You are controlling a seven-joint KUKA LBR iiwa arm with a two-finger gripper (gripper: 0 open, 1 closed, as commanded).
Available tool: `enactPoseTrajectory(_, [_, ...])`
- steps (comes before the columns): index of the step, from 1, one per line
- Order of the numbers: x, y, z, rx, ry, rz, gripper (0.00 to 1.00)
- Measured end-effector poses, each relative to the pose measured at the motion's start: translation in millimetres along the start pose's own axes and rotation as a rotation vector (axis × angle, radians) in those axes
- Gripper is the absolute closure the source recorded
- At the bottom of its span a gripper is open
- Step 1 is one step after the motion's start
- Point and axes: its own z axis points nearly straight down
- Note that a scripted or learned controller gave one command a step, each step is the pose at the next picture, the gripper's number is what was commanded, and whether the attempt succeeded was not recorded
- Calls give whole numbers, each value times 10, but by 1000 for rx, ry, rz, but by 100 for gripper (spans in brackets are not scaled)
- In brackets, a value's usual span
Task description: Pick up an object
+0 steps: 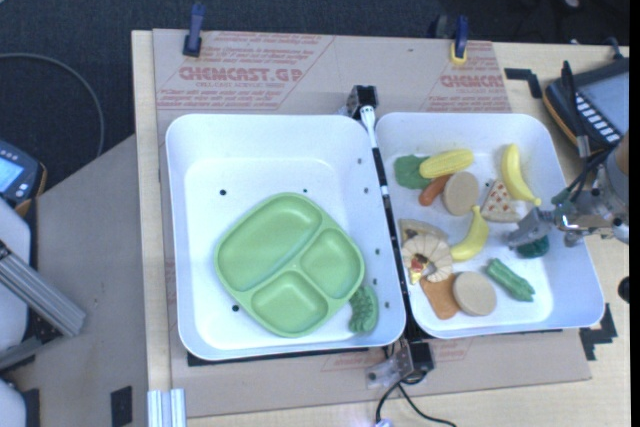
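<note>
Toy food [470,235]: heaped in right bin [565,310] for picking.
Claw [540,233]: at bin's right edge; grip unclear, cannot tell.

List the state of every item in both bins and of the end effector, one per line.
green divided plate: flat in left bin, compartments bare
green leafy toy: beside plate's lower right edge
corn cob: lying in right bin
two bananas: lying, apart
pizza slice: flat
end effector: low over right bin's right side
</note>
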Motion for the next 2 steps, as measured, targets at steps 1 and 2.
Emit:
enactPoseTrajectory(1, [-58, 403, 867, -8, -5, 1, 0])
enactPoseTrajectory(2, [185, 1085, 1046, -7, -2, -4, 0])
